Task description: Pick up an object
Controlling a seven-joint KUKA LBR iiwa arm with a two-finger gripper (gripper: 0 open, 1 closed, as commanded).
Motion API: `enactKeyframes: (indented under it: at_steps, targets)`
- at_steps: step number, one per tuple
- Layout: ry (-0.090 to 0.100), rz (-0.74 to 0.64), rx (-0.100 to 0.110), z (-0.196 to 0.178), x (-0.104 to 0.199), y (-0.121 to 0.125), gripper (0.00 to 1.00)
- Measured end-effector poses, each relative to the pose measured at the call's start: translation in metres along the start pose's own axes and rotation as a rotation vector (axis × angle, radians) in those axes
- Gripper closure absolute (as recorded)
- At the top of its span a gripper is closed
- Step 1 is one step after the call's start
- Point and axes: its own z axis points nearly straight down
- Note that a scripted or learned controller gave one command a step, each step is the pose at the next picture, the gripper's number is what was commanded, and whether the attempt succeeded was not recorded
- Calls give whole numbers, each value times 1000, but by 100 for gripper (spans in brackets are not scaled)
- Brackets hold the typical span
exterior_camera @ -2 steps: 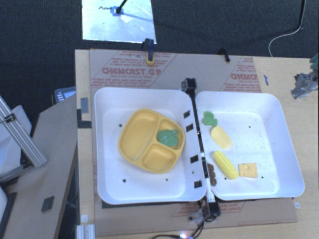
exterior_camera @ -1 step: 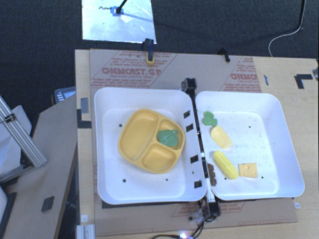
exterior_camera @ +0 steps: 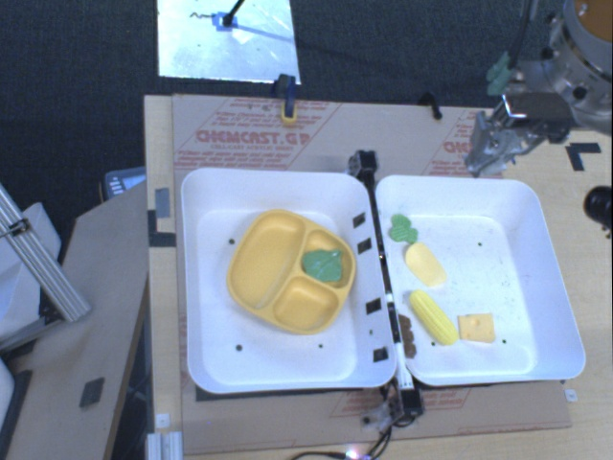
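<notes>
Here, fingers: the gripper hangs at the upper right, above the far rim of the right bin; I cannot tell whether its parts are spread or pressed together, and nothing shows between them.
Arm: grey metal body entering from the right edge, with cables running up behind it.
Right bin: shallow and white, holding four small things in its left half.
Green piece: near the bin's far left corner, just beside the divider.
Pale yellow piece: just below the green piece, apparently touching it.
Corn cob: lies at a slant nearer the front of the bin, apart from the pale piece.
Cheese slice: flat, just right of the corn cob.
Left bin: white, side by side with the right bin.
Yellow tray: sectioned plate lying in the middle of the left bin.
Green leaf: rests in the tray's right-hand compartment.
Counter: brown board with red lettering under both bins.
</notes>
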Motion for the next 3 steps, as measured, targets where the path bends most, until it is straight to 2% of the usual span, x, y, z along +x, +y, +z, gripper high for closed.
enactKeyframes:
  at_steps: [1,2,3]
  targets:
    - [1,3,2,2,144,5,100]
    - [-6,32,1,9,18,2,100]
    - [-6,15,19,221,83,0,100]
